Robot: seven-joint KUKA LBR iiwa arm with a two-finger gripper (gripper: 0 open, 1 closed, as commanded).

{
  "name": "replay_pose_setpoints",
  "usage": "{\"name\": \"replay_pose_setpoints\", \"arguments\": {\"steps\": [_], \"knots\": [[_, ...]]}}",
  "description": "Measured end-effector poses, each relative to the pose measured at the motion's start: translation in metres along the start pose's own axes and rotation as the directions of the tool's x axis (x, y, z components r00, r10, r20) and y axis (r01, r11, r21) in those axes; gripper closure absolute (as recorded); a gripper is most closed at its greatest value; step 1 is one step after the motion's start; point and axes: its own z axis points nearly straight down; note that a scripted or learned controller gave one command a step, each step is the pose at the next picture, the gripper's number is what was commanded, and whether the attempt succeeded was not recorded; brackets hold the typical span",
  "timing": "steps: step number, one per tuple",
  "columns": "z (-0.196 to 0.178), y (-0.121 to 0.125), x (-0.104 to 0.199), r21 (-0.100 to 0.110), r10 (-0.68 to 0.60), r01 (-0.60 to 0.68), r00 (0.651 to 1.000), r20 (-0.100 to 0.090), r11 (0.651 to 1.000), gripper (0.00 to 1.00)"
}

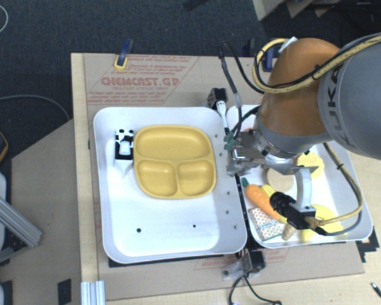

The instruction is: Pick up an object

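Observation:
My gripper (240, 155) hangs low over the left edge of the right bin (362, 224), close to the wall between the two bins, and the arm's grey and orange wrist covers most of it. Just below it in the right bin lies an orange carrot-shaped toy (260, 197). A patterned flat packet (265, 223) lies in front of the carrot. Yellow pieces (312, 162) show from under the arm further right. I see nothing held in the gripper.
The left bin (165, 234) holds a yellow three-compartment plate (174, 160) and a small black and white object (123, 145) by its left wall. Another yellow piece (329, 216) lies at the right bin's front. A cardboard sheet (146, 78) lies behind the bins.

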Motion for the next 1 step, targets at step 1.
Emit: {"name": "replay_pose_setpoints", "arguments": {"steps": [1], "knots": [[0.0013, 0.0011, -0.0023, 0.000, 0.003, -0.003, 1.000, 0.001, 1.000, 1.00]]}}
